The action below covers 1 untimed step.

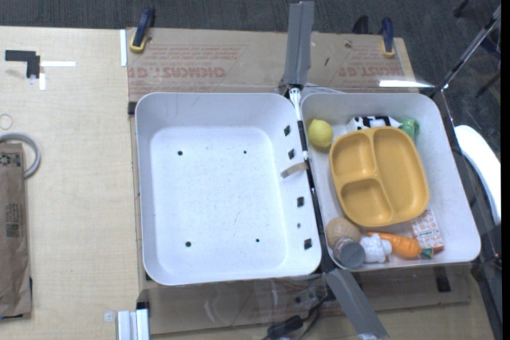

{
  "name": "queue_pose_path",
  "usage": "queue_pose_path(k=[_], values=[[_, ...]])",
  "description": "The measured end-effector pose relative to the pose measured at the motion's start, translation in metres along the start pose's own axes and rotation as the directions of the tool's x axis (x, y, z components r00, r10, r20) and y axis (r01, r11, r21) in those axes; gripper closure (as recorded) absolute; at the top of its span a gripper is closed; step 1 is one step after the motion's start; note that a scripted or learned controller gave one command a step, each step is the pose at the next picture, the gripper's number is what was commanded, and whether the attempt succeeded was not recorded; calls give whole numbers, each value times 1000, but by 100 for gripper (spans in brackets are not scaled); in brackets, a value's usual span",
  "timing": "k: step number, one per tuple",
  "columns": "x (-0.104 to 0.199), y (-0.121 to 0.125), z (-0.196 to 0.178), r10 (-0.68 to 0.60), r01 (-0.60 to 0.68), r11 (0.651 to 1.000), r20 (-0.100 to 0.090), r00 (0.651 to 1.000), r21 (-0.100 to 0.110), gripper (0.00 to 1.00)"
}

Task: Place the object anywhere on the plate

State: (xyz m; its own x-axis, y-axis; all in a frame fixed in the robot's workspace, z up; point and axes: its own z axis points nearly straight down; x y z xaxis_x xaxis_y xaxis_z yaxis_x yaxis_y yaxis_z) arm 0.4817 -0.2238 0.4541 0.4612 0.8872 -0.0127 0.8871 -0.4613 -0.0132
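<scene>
Plate (379,177) set in right bin (464,195), nothing placed on it | lemon (319,133) just left of plate, carrot (396,244) below | gripper state cannot be told

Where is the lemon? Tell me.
The lemon lies in the right bin, near its top-left corner, against the divider and just beside the upper-left edge of the yellow plate.
</scene>
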Motion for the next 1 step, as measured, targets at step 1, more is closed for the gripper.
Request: queue_pose_path(k=[1], values=[[0,2,-7,-3,3,1000,4,1000,4,100]])
